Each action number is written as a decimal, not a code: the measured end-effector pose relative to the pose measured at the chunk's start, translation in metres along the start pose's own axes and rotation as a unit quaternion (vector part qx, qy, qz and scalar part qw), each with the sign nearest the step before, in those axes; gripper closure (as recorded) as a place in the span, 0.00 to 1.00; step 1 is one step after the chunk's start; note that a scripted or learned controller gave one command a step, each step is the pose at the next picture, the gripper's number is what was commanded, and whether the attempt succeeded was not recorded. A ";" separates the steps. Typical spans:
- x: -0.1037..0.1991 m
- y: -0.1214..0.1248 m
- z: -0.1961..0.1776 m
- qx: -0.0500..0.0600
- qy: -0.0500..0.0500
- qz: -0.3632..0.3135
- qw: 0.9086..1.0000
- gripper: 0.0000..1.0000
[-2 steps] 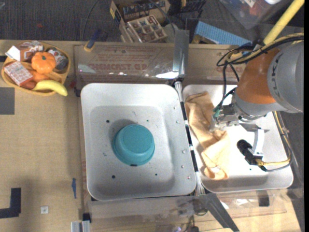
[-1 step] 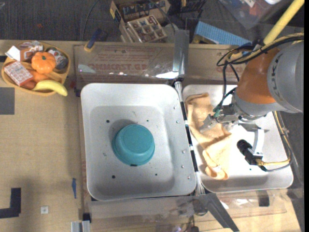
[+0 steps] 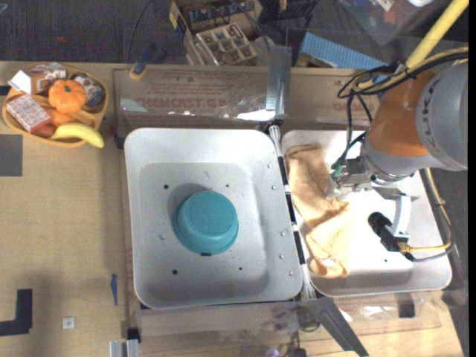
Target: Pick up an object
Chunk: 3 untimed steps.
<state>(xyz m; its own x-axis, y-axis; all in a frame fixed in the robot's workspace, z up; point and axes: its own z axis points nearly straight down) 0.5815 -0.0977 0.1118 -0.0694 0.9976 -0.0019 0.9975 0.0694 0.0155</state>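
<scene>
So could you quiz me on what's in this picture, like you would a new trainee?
1. True or false: the teal bowl sits in the right bin.
2. What soft item lies in the bin under the arm's claw?
A. tan cloth
B. sponge
C. glove
3. Fill in: outside the bins, at the bench's far left, a basket holds a ____ and a small pumpkin.

Key: 1 false, it sits in the left bin. 2 A, the tan cloth. 3 banana.

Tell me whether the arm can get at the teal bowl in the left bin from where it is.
Probably yes. The teal bowl sits upside down and alone in the left bin, nothing over it. The gripper hangs above the tan cloth in the right bin, so it must cross the divider.
</scene>
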 end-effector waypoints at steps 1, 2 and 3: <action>0.000 0.000 0.000 0.000 0.000 0.000 1.000 0.00; -0.005 0.004 0.022 0.003 0.001 0.002 1.000 0.00; -0.005 0.006 0.011 0.001 0.001 0.003 1.000 1.00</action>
<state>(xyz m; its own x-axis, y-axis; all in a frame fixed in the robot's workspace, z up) 0.5878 -0.1024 0.1010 -0.0625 0.9980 -0.0003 0.9979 0.0625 0.0145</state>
